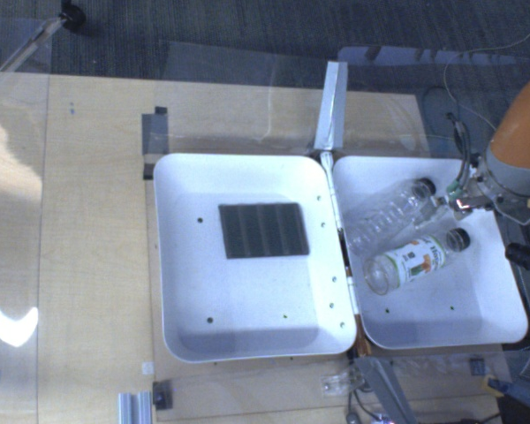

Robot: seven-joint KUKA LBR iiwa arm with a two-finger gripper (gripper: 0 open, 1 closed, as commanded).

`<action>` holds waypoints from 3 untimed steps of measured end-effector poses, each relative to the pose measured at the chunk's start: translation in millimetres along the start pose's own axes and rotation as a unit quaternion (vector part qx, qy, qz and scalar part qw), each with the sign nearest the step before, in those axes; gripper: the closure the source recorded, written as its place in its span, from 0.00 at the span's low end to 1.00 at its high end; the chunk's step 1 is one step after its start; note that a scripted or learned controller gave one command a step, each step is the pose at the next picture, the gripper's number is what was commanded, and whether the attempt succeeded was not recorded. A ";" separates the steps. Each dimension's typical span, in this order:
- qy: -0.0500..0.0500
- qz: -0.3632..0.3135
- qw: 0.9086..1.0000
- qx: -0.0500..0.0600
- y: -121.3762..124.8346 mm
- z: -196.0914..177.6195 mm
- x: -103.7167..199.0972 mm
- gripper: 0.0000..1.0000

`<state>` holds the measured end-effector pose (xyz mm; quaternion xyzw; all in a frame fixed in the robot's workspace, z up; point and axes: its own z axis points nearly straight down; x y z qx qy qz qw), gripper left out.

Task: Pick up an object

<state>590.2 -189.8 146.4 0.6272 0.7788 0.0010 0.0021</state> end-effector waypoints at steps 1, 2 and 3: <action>-0.002 -0.086 0.996 -0.004 -40.9 56.9 -7.1 0.00; 0.000 -0.149 0.989 -0.001 -52.4 55.2 -3.4 0.00; -0.003 -0.198 0.980 -0.008 -78.9 55.3 4.3 0.00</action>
